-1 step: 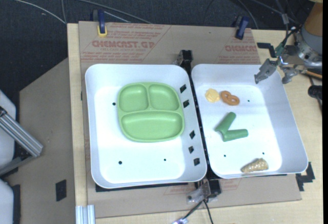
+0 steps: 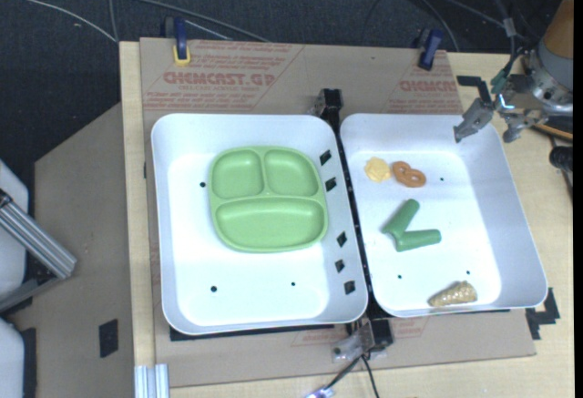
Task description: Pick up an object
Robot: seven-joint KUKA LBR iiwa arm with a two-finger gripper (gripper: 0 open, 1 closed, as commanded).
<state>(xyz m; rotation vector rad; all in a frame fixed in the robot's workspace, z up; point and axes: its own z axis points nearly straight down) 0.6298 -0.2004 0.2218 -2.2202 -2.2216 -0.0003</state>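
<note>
Grey metal gripper [image 2: 489, 121], thin dark fingers

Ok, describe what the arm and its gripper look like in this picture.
The gripper is a small metal-grey assembly with two thin grey fingers and a few bright teal-blue spots near its base. Behind it, the arm is a rounded grey body with thin dark cables running along it toward the top edge.

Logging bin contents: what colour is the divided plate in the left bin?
Light green: the divided plate has three compartments, clearest in the camera view.
</note>
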